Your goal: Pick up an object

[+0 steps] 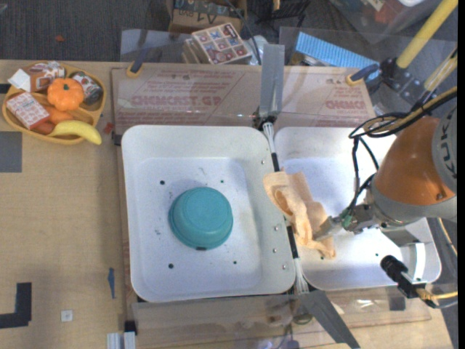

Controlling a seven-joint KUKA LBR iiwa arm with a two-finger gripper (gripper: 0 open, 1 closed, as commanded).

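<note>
A teal bowl (201, 217) sits upside down in the middle of the left bin (145, 158). A crumpled peach cloth (296, 208) lies along the left side of the right bin (327, 267), its upper end lapping onto the rim between the bins. The arm's orange band (414, 169) hangs over the right bin's right side. My gripper (330, 227) reaches leftward and low from under it, its tip right at the cloth's lower right edge.
A yellow dish (22, 122) with a banana, a small pumpkin and other toy food stands on the bench at the far left. A cardboard wall (189, 93) runs behind both bins. Black cables (360, 158) loop above the right bin.
</note>
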